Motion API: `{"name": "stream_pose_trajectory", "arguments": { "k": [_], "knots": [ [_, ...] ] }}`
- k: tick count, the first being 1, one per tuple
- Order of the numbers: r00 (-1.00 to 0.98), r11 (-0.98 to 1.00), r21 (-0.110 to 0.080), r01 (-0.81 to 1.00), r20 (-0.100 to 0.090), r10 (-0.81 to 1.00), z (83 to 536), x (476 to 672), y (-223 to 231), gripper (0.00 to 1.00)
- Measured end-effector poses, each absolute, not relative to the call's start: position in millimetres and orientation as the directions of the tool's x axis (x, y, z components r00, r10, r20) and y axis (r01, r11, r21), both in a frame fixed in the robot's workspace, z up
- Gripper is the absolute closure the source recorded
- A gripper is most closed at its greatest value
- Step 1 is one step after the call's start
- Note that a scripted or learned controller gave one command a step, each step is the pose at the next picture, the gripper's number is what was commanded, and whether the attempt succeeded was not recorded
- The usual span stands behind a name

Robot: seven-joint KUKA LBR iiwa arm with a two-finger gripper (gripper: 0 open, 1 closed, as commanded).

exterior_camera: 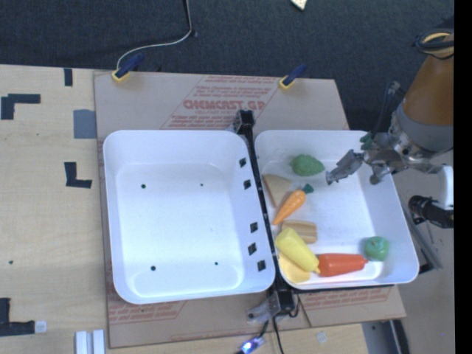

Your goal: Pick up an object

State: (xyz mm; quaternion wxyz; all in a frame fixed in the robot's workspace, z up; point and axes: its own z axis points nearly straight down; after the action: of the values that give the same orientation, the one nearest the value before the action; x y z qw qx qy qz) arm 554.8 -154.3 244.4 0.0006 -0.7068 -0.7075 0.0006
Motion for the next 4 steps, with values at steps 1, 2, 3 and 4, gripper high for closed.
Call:
{"name": "stream_pose_trajectory", "arguments": {
  "k": [1,2,3,4],
  "knots": [
    [-0.001,0.001,0.004,1.000,-0.001,1.000,96,584.6,-127,0.00],
    [0.001,-0.001,-0.009,1.000,-0.018,1.000,85,623.9,-104,0.00],
    [0.000,0.000,-0.001,1.000,-0.002,1.000,84,610.3,-96,0.00],
    [0.000,0.000,-0.001,1.000,-0.001,1.000,85,560.1,-99,0.00]
  ]
}}
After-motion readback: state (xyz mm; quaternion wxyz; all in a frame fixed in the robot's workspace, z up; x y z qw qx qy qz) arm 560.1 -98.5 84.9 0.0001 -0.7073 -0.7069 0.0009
